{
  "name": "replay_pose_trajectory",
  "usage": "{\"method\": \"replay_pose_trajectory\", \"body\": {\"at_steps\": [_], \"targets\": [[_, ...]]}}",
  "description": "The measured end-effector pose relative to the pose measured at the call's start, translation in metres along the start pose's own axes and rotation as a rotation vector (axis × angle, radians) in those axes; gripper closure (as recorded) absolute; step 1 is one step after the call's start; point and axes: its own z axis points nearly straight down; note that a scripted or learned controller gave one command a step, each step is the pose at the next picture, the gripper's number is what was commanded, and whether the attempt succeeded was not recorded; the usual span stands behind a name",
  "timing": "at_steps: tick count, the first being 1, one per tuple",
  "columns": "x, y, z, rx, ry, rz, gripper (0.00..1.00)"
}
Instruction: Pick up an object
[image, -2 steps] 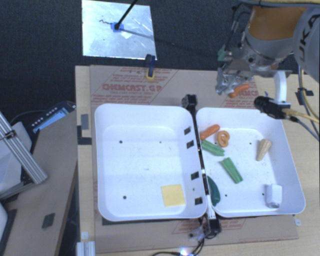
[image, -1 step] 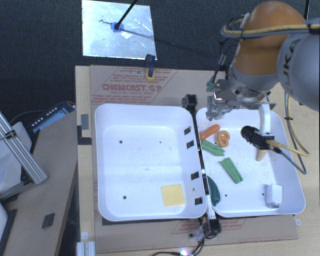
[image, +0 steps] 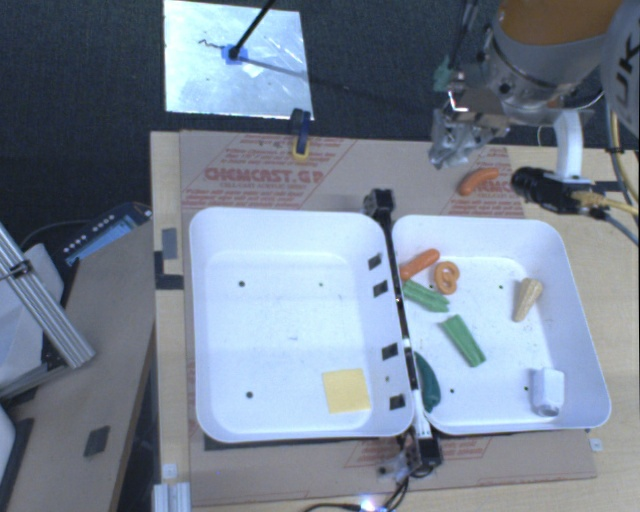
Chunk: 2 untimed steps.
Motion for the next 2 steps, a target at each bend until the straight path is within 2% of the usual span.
{"method": "replay_pose_trajectory", "body": {"at_steps": [1, 2], "targets": [[-0.031, 0.039, -0.031, 0.01, -0.003, 0.008, 1.0], [0.057, -0.012, 0.079, 0.03, 0.002, -0.005, 1.0]]}}
